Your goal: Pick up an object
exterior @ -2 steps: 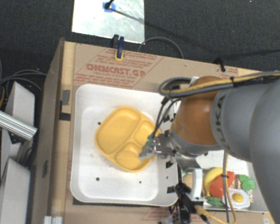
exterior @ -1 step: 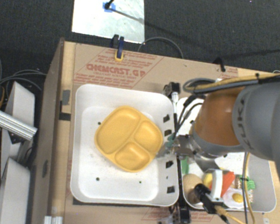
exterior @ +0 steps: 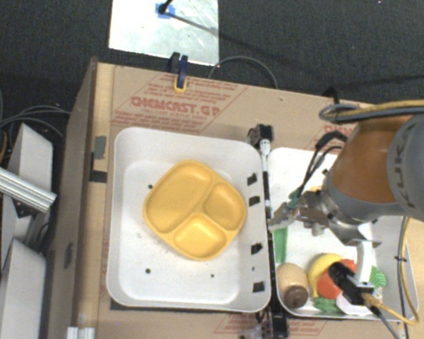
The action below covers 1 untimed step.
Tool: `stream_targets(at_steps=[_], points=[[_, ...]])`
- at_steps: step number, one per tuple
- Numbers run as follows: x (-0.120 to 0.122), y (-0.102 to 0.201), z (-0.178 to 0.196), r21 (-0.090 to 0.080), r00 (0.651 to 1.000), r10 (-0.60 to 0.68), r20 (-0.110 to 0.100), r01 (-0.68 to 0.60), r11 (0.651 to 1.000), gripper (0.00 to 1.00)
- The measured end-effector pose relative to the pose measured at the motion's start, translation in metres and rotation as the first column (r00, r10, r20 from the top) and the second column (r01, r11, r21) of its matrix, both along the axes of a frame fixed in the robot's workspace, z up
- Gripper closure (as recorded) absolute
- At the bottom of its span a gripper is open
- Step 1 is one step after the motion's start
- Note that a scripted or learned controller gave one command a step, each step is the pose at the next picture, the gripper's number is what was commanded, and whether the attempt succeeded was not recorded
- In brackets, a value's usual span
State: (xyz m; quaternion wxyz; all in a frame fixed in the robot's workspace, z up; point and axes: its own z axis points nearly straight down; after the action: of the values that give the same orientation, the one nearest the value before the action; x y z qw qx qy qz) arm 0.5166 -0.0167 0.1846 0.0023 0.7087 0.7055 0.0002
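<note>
My gripper (exterior: 295,212) is hovering over the right bin (exterior: 284,169); apart or together, I cannot tell. Items crowding its near corner: tan lump (exterior: 292,283), yellow piece (exterior: 325,265), possibly a red piece (exterior: 330,285). Crowding is risking a glancing, slipping grasp. Left bin (exterior: 115,215) is holding a yellow plate (exterior: 194,209); cardboard (exterior: 173,107) is lining the bench.
</note>
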Motion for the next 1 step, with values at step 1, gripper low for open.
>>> stream_targets(at_steps=[1], points=[[-0.0309, 0.0770, 0.0140, 0.007, 1.000, 0.016, -0.003, -0.016, 1.000, 0.00]])
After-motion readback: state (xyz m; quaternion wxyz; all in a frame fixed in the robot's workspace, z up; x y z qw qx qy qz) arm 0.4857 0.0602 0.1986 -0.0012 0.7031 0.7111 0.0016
